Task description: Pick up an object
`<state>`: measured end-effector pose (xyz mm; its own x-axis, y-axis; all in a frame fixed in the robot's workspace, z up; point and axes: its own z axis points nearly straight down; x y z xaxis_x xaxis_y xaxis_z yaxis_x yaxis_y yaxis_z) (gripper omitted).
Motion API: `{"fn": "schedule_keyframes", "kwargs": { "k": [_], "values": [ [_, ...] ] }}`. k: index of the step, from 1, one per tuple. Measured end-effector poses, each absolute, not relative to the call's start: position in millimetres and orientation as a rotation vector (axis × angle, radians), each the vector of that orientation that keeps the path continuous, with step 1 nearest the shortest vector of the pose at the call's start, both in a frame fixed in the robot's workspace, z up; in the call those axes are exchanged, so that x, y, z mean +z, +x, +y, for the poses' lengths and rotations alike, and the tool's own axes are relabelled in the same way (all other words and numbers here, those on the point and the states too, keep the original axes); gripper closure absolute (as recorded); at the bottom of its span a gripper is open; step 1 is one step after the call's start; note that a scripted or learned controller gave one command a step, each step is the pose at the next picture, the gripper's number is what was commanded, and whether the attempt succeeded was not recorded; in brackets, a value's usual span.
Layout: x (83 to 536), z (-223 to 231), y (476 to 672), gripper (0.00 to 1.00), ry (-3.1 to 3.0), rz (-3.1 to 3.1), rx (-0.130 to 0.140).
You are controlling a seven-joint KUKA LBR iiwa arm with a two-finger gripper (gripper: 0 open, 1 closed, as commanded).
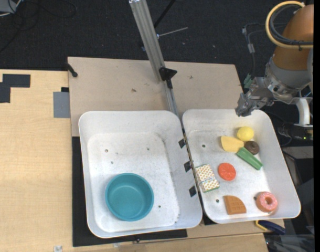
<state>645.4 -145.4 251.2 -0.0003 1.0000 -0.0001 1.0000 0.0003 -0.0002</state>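
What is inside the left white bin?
One teal bowl sits near the front of the left bin. The bowl looks hollow with nothing in it, though whatever lies beneath it is covered.

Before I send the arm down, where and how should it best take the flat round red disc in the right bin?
Take the flat round red disc across its rim, coming straight down from above. It lies flat, apart from its neighbours, so the edges look free. The pincer hangs over the bin's far corner.
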Motion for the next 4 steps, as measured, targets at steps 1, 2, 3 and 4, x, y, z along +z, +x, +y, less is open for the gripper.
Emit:
{"fn": "schedule_keyframes", "kwargs": {
  "k": [1, 2, 3, 4],
  "values": [
    [251.2, -145.4, 645.4, 0.0, -2.221, -2.222, 0.0],
    [207.9, -141.5, 647.5, 0.0, -2.218, -2.22, 0.004],
    [163.8, -138.5, 642.0, 0.0, -2.218, -2.22, 0.004],
    [109.0, -128.3, 639.3, 0.0, -2.218, -2.219, 0.004]
  ]
}}
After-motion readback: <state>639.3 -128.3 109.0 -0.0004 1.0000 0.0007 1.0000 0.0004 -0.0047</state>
